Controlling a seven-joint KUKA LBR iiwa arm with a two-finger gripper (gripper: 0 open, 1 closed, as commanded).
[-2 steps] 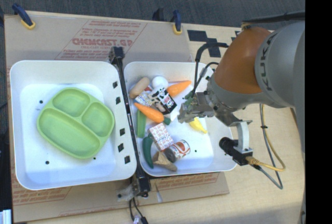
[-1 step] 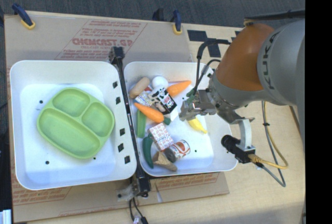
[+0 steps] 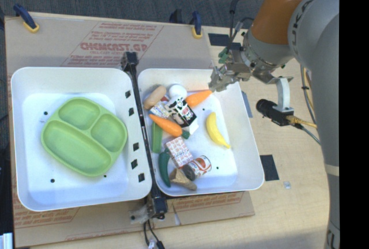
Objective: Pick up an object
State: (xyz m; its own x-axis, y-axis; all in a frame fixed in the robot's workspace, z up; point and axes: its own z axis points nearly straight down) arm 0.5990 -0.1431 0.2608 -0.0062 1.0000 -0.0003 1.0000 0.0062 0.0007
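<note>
One clean grab needs the pincer [image 3: 219,82], whose state I cannot tell, centred over the nearby carrot [image 3: 199,98] before descending.

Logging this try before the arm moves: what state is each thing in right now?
End effector: above the right bin's far rim, by the carrot tip.
Green plate: lying flat in the left bin.
Banana: lying loose in the right bin.
Can: lying on its side.

We see the grey arm [image 3: 311,17] entering from the right, orange band uppermost, wrist angled down-left; gripper [image 3: 218,82] low, toward the far side.
</note>
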